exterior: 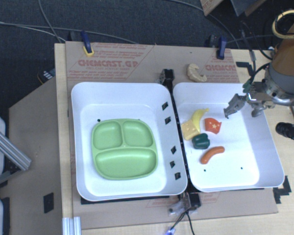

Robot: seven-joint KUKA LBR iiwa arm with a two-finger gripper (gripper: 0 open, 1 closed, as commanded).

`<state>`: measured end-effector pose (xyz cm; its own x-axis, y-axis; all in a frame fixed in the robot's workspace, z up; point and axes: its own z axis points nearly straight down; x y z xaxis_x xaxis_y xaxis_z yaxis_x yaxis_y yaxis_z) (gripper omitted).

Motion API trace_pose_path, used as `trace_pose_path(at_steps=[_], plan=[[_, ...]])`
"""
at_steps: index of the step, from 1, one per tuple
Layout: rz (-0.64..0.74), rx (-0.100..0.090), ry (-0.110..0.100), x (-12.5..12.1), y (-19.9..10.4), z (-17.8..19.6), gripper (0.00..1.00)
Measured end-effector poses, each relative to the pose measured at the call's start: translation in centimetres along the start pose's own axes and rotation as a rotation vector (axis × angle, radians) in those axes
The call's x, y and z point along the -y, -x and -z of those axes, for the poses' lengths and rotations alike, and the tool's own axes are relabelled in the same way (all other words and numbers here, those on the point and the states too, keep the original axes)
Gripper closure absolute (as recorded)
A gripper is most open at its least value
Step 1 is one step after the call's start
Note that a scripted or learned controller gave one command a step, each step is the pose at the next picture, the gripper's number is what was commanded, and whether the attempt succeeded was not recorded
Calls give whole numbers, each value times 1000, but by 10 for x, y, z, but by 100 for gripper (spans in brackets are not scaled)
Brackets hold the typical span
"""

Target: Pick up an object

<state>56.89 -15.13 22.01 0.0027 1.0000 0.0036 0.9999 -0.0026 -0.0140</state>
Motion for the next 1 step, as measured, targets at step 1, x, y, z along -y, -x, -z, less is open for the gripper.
trace_pose_path(at_steps=[1], plan=[[3,2,13,-3,0,7,0]])
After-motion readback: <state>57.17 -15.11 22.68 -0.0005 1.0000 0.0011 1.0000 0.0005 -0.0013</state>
